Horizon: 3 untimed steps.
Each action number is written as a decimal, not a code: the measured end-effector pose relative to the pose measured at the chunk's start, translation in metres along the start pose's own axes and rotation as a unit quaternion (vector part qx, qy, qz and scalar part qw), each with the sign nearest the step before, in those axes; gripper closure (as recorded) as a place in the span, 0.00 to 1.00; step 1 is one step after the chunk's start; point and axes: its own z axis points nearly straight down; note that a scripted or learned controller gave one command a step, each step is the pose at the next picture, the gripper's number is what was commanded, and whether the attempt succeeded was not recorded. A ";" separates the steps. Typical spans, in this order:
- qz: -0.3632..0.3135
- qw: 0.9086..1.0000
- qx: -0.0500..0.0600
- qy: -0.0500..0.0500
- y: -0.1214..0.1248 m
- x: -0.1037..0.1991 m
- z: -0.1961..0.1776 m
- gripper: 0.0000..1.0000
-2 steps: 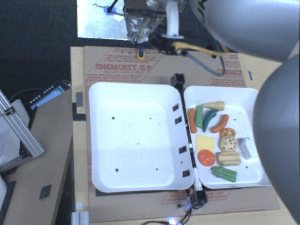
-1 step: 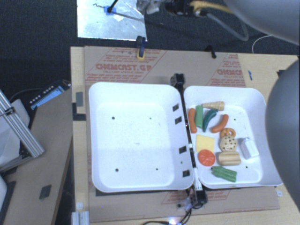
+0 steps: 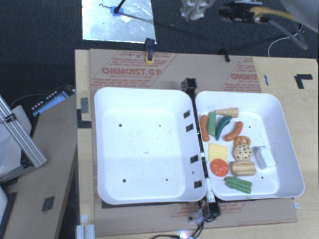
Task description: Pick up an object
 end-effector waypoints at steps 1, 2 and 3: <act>-0.005 1.000 0.007 -0.001 -0.004 0.036 0.265 1.00; -0.007 1.000 -0.009 0.005 -0.022 0.082 0.016 1.00; -0.001 1.000 -0.002 0.001 0.000 0.024 -0.002 1.00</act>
